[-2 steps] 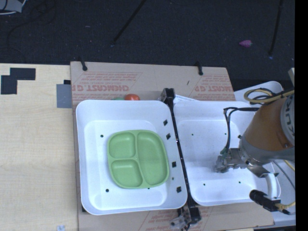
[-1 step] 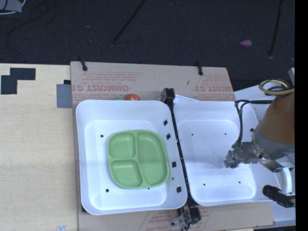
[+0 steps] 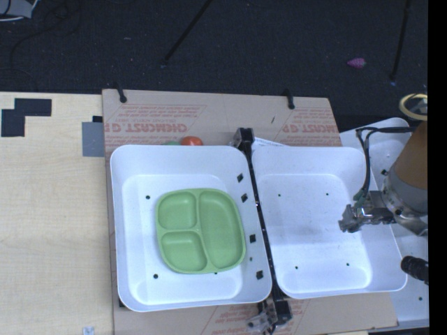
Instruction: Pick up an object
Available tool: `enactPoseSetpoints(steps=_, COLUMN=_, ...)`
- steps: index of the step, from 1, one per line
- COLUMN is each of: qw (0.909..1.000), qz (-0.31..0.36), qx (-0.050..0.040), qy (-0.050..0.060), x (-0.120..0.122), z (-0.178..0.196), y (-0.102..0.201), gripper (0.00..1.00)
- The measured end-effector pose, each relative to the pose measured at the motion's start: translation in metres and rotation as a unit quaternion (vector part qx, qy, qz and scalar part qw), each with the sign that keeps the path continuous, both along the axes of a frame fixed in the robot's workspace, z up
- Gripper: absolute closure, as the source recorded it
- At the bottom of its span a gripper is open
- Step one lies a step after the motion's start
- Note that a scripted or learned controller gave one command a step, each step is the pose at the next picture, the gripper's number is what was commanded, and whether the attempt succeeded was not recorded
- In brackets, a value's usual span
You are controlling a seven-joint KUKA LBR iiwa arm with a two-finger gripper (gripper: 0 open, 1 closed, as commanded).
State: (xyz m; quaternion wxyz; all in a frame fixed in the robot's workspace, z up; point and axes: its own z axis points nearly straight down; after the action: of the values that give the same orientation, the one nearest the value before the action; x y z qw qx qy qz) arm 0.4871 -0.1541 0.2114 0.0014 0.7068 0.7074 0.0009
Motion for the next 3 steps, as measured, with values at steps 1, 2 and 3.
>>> enactPoseSetpoints(steps=1, qw=1.0000, qz=0.000, qx=0.0004, qy=0.002, x=0.000, z=0.016, y=-0.001, gripper=1.00)
enactPoseSetpoints(steps=2, qw=1.0000, qz=0.001, qx=0.0016, qy=0.003, x=0.011, z=0.012, y=0.041, gripper=1.00)
enactPoseSetpoints(steps=3, qw=1.0000, qz=0.002, qx=0.0018, qy=0.004, x=0.016, z=0.012, y=0.089, gripper=1.00)
